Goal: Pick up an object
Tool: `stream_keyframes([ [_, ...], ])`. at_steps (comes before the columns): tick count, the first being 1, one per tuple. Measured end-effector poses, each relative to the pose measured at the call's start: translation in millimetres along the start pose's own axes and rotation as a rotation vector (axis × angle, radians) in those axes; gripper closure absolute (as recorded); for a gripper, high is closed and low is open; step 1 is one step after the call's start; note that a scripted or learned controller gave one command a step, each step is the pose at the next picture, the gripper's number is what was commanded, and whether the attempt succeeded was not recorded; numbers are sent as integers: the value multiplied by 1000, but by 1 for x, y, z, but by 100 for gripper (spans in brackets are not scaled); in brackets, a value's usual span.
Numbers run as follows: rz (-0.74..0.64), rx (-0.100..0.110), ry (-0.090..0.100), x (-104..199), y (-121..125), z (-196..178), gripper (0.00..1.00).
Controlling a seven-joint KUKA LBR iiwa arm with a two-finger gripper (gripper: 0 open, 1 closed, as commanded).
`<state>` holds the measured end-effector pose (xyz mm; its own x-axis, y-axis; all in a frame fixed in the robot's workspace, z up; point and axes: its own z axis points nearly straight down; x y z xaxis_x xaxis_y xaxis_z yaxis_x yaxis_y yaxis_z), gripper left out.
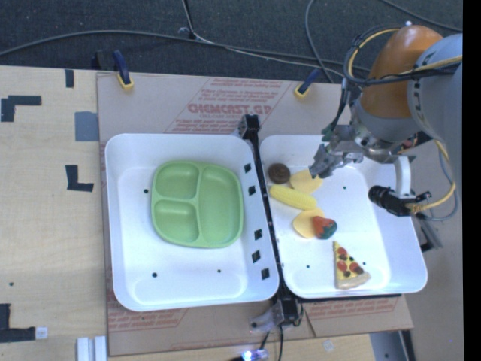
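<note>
One tool [325, 164] is down in the right bin [391, 239], at its far left part, hanging off the grey arm [421, 74] with its orange band that comes in from the right. How its tips stand I cannot tell from up here; they blur into a dark tip right over a small pale yellow piece [303, 180]. Whether that piece is pinched or just touched, no telling.

Just left of it sits a brown round cookie [279, 173], close to the divider between the bins. Nearer us, touching the pale piece, lies a yellow banana [293, 197], angled across. Nearer still, a yellow wedge with a red and green lump [316, 225] on its right end. Then, near the right bin's near edge, a pizza slice [348, 267] with red dots, pointing away from us.

Over in the left bin [128, 224], a green divided plate [198, 204] lies flat, well apart from everything else. Both bins rest on a cardboard sheet [218, 104] on the table [45, 224], clamped at its far edge.
</note>
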<state>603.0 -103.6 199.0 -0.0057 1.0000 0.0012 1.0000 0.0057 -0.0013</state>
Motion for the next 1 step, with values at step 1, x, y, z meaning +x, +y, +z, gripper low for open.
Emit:
stream_keyframes([
  [1, -1, -1, 0, 52, 15, -3, 100],
])
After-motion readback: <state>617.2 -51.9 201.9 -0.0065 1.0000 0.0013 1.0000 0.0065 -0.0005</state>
